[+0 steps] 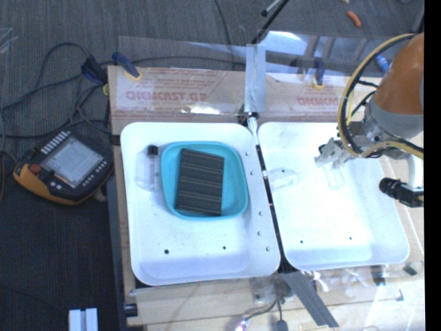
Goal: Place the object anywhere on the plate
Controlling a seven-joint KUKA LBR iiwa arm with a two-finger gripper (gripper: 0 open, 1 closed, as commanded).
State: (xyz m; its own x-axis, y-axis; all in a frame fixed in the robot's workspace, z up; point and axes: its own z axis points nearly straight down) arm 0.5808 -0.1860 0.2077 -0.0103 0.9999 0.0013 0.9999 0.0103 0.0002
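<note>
Arm (400,81) is cut off by the top-right frame edge, so I can't see anything past the orange band. End effector (335,158) is pale against the white right bin (344,219) & blurred, so I can't tell how the fingers sit or if anything's between them. The dark ribbed object (200,181) hides the middle of the blue plate (234,185); the small clear item (151,164) at the plate's left rim is too faint to ID.

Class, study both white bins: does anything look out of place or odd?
Yes. A small clear vial with a black cap lies on its side in the left white bin, beside the blue plate rather than on it. A dark ribbed rectangular block rests on that plate.
</note>
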